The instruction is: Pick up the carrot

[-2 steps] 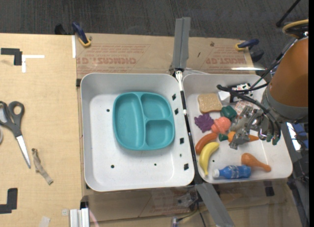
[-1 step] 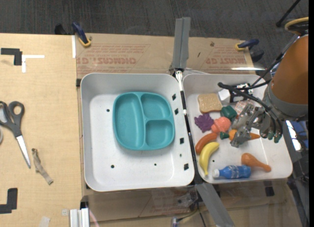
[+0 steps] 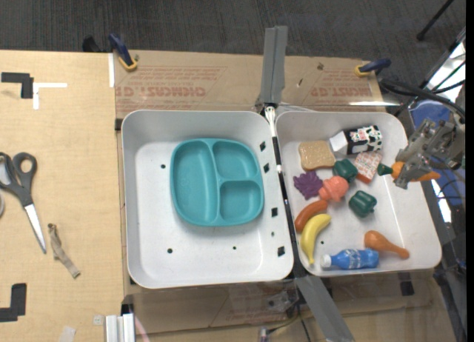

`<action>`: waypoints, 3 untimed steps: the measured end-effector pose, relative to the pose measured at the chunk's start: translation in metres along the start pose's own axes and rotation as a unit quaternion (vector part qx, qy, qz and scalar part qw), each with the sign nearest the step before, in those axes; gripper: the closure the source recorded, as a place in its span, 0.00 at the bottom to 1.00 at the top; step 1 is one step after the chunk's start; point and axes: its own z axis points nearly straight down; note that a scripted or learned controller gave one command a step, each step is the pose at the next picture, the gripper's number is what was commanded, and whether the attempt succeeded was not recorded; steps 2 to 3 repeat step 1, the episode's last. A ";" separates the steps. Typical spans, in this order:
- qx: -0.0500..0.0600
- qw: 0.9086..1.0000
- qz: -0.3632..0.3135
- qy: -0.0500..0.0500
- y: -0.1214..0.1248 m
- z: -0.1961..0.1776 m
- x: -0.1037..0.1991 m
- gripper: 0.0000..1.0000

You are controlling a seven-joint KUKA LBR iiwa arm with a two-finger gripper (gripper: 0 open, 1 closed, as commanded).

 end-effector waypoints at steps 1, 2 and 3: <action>0.000 0.996 0.093 0.002 0.035 0.067 -0.008 1.00; 0.000 0.996 0.093 0.002 0.035 0.067 -0.008 1.00; 0.000 0.996 0.093 0.002 0.035 0.067 -0.008 1.00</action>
